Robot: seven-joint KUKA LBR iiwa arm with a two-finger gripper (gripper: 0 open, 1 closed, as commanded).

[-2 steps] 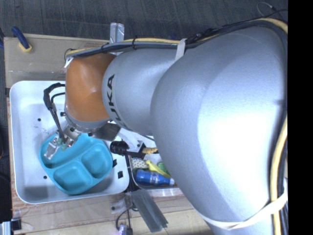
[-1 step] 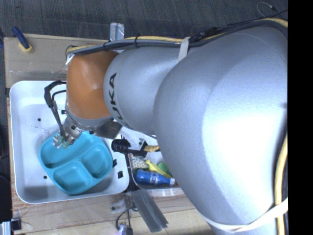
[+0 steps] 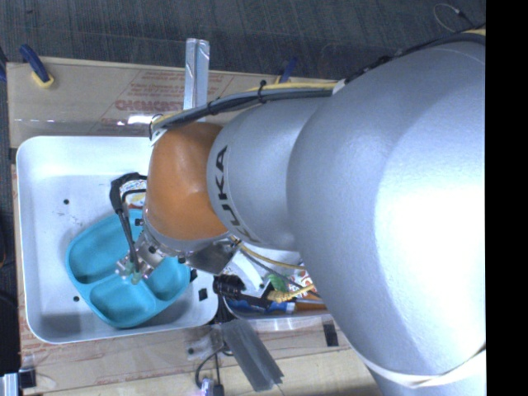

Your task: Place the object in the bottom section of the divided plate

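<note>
A blue divided plate lies in the left white bin, toward its near side. My gripper hangs over the plate's middle, where the dividers meet, below the arm's orange band. A small greenish thing shows at the gripper's tip, just above the plate's lower section; I cannot tell whether it is held. The arm hides the plate's right part.
The big grey arm covers the right bin and most of the view. Small colourful objects peek out under it at the right bin's near edge. A metal post stands behind the left bin. Bare bin floor lies left of the plate.
</note>
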